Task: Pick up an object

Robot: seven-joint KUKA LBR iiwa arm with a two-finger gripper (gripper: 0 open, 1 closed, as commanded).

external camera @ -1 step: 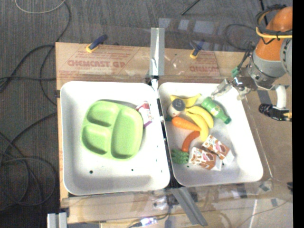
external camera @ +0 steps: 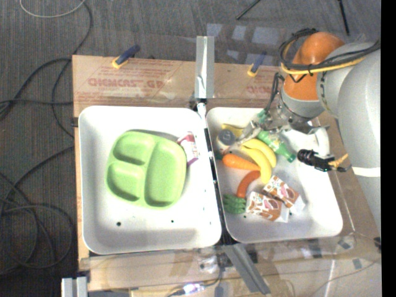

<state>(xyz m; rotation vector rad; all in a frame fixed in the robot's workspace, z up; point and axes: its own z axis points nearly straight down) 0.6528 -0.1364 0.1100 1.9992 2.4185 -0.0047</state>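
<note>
Banana [external camera: 261, 153], yellow, curved, just below claw [external camera: 265, 127]; arm reaches in from right, wrist low; claw state unclear.

Both bins, the left bin [external camera: 93, 221] and the right bin [external camera: 322, 218], are plain white, and a lime-green divided tray [external camera: 147, 169] lies at centre left of the frame. In the right bin show a yellow banana [external camera: 263, 155], an orange carrot [external camera: 240, 161], a dark green piece [external camera: 233, 203] and brown-and-white patterned packets [external camera: 272, 200]. The arm [external camera: 362, 104] at upper right is grey with an orange band [external camera: 312, 57], above tan cardboard [external camera: 133, 82] printed with faded red letters.
</note>
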